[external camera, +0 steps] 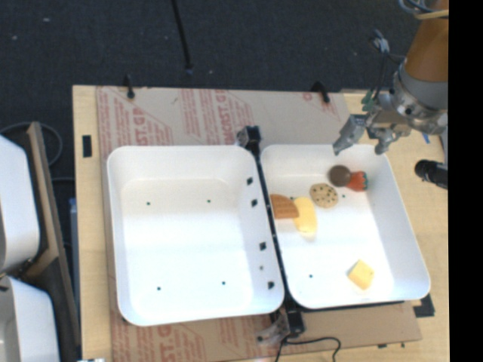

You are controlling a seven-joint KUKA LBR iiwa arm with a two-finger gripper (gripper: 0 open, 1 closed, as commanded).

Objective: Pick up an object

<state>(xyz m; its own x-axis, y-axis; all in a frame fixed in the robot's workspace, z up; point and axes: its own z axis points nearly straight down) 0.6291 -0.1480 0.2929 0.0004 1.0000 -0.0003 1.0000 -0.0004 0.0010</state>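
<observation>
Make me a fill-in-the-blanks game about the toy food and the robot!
1. The round tan cookie with dark chips lies in the ____ white bin.
2. The small yellow block lies ____ from the other food.
3. The robot's open hand hovers above that bin's ____ edge.

Missing words: right; apart; far

The hand [365, 136] hangs open above the right bin's [400, 225] far edge, near a cookie [324, 195] and cheese [361, 274].
</observation>
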